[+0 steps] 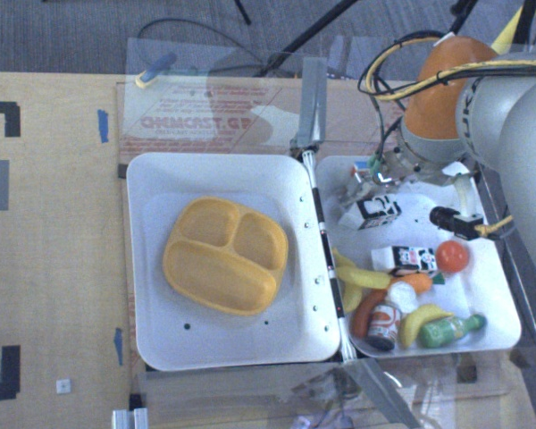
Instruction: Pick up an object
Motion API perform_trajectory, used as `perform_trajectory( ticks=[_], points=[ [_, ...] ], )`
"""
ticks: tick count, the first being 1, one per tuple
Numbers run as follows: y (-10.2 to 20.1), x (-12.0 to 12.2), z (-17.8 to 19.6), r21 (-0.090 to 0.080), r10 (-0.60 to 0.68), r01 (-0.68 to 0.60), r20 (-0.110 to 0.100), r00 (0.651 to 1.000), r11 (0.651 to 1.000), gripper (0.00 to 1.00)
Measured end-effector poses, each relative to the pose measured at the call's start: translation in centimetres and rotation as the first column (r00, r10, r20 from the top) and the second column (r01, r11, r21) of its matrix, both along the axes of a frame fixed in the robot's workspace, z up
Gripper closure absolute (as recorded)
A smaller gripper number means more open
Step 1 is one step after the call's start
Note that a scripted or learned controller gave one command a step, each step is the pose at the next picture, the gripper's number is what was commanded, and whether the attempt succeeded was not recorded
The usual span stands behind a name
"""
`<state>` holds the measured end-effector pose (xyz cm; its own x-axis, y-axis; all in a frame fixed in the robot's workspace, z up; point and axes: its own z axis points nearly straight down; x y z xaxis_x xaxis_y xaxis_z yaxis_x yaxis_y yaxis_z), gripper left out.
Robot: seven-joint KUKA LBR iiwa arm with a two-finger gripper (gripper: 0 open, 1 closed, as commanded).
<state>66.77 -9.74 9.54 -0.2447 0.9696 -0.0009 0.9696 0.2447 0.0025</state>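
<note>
- While the arm is reaching into the right bin point(496, 324), its pincer point(372, 186) is hanging low at the bin's far end, just above a small black-and-white box point(378, 209).
- Whether the pincer is spread or pressed together, I cannot tell.
- Judging by this, the approach step is running; next, it needs to be closing on the box and lifting.
- Fruit is lying nearer the front: a banana point(362, 277) and a tomato point(452, 256).

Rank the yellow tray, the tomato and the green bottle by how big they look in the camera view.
1. Yellow tray, by far the largest.
2. Green bottle.
3. Tomato, smallest, though the bottle's margin over it is modest.
</note>
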Motion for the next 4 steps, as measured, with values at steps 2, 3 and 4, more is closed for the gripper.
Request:
perform_trajectory(
  ticks=[2, 3, 4],
  points=[
    [-0.6, -0.9, -0.1, 0.000, -0.079, 0.079, 0.000, 0.997, 0.997, 0.00],
    [-0.4, -3.8, -0.6, 0.001, -0.184, 0.184, 0.009, 0.983, 0.983, 0.00],
    [-0.5, -3.7, 0.4, 0.000, -0.187, 0.187, 0.014, 0.982, 0.982, 1.00]
  ],
)
